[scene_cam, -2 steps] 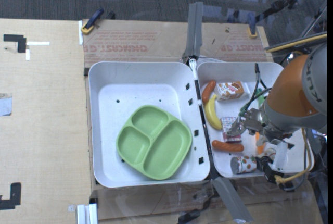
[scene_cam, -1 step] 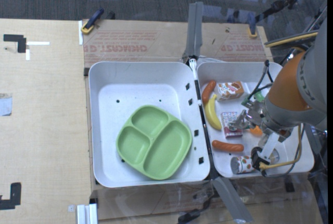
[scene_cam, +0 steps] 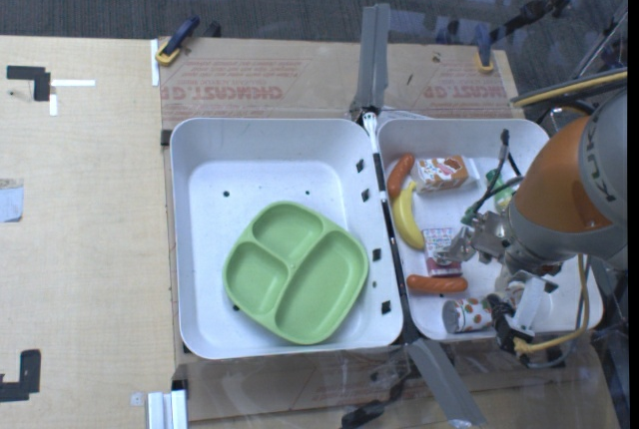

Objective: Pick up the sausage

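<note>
Sausage (scene_cam: 436,284) lies in right bin (scene_cam: 519,133), just below-left of hand (scene_cam: 467,245), long axis running left-right across view. Hand hovers above it; grip state cannot be told.

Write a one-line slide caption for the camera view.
KUKA arm's tool above the sausage in the right bin; green divided plate in the left bin.

Two bins side by side. Left bin (scene_cam: 200,247): plate (scene_cam: 297,270) inside. Right bin (scene_cam: 424,322): banana (scene_cam: 405,215) along left wall; one sausage (scene_cam: 399,175) behind banana, another sausage (scene_cam: 436,284) before it; packet (scene_cam: 440,173) at rear; can (scene_cam: 466,315) at front; gripper (scene_cam: 467,245) above middle.
</note>
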Robot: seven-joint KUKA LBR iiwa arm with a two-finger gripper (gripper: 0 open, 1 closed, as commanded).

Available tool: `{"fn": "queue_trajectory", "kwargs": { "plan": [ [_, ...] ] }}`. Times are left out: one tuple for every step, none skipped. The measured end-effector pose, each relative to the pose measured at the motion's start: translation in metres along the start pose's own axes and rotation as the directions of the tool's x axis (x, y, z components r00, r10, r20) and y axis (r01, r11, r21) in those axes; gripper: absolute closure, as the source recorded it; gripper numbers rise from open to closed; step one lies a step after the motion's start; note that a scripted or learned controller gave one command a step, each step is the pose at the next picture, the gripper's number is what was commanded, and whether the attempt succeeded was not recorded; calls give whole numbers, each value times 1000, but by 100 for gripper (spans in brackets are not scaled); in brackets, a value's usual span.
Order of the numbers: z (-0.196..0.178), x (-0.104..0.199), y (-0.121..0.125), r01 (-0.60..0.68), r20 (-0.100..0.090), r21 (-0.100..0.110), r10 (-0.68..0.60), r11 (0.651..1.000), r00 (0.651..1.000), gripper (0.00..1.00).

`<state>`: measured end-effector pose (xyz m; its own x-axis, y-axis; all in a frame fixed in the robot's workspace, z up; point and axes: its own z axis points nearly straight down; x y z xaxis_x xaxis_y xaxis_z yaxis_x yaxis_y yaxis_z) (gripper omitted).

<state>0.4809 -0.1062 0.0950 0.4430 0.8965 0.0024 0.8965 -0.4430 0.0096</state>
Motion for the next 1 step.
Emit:
{"fn": "queue_trajectory", "kwargs": {
  "plan": [
    [1,-28,18,91,-2,5,-91,996,996,0]
  ]
}}
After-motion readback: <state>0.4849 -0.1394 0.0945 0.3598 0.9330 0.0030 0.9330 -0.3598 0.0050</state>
